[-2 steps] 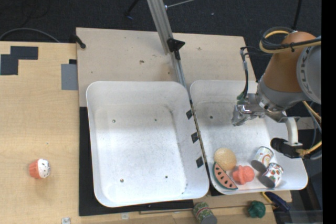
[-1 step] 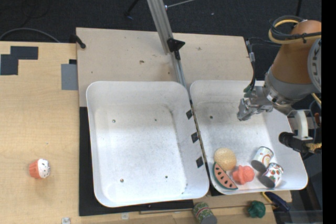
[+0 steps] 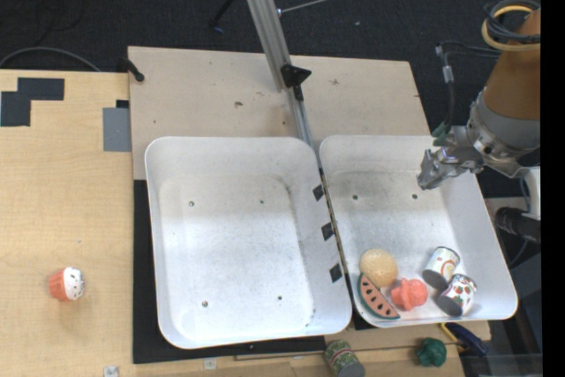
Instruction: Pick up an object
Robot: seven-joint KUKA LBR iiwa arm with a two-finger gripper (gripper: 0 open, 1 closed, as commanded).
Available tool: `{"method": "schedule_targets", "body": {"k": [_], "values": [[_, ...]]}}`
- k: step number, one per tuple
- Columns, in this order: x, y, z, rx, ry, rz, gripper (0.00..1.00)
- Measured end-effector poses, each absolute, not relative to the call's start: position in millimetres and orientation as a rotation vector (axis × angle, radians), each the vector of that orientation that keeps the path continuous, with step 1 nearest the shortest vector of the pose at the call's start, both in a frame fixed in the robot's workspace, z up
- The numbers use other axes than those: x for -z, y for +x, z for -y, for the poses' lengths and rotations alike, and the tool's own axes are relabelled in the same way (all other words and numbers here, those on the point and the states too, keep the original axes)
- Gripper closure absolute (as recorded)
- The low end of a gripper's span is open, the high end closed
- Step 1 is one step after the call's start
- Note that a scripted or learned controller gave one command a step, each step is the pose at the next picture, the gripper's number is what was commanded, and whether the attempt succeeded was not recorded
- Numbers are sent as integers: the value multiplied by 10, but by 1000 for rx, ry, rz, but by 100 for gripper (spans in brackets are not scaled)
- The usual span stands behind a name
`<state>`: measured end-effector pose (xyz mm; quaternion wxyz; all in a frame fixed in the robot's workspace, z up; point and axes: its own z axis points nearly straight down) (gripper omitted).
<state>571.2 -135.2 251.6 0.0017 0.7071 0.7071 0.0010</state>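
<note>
My gripper (image 3: 430,173) hangs over the right bin (image 3: 388,181) near its far right side, above bare floor. Several small objects lie in that bin's near corner: a tan ball (image 3: 379,264), a watermelon slice (image 3: 377,297), a pink toy (image 3: 409,293), a small cup (image 3: 442,261) and a patterned piece (image 3: 457,290). These objects are well below the gripper in the view, apart from it. Nothing shows between the fingers.
The left bin (image 3: 177,190) lies beside the right one, with a clip-lined divider between them. An aluminium rail (image 3: 269,22) slants up at the back. A red-white toy (image 3: 67,283) sits on the wooden bench at left. A green object (image 3: 432,352) lies beyond the front rim.
</note>
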Motion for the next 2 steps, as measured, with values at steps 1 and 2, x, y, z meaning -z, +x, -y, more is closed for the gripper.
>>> {"method": "schedule_targets", "body": {"k": [1,2], "values": [[-2369,5805,804,1,2221,-2229,100],[-2444,5913,269,-1,2218,-2229,100]]}}
